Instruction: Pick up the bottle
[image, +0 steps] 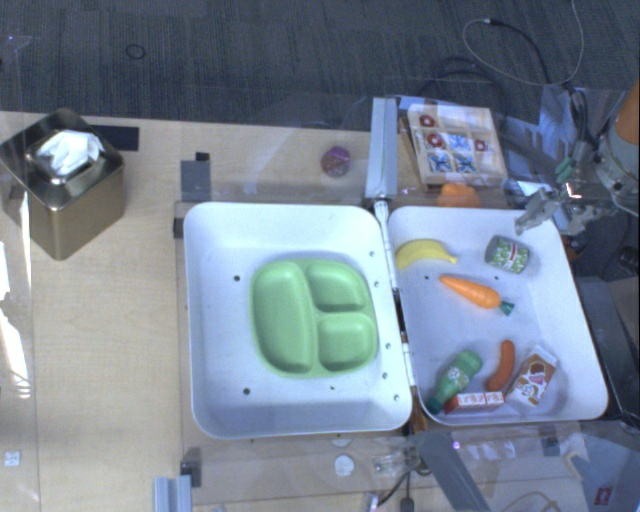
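Bottle: green plastic bottle (456, 374) lying tilted near the front wall of the right white bin (578, 300).
Gripper: metal two-finger gripper (535, 212) above that bin's back right corner, well apart from the bottle; finger state cannot be told.
Neighbour: orange sausage (501, 364) just right of the bottle.

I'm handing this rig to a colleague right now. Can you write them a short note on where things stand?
Gripper: at the right bin's far right corner, above the bin floor, holding nothing visible; finger state unclear.
Green plastic bottle: lying tilted at the right bin's near edge, beside the red sausage and small carton, untouched.
Also there: banana, carrot, green can.
Done: nothing.
Left: move to the bottle, grasp, lift.
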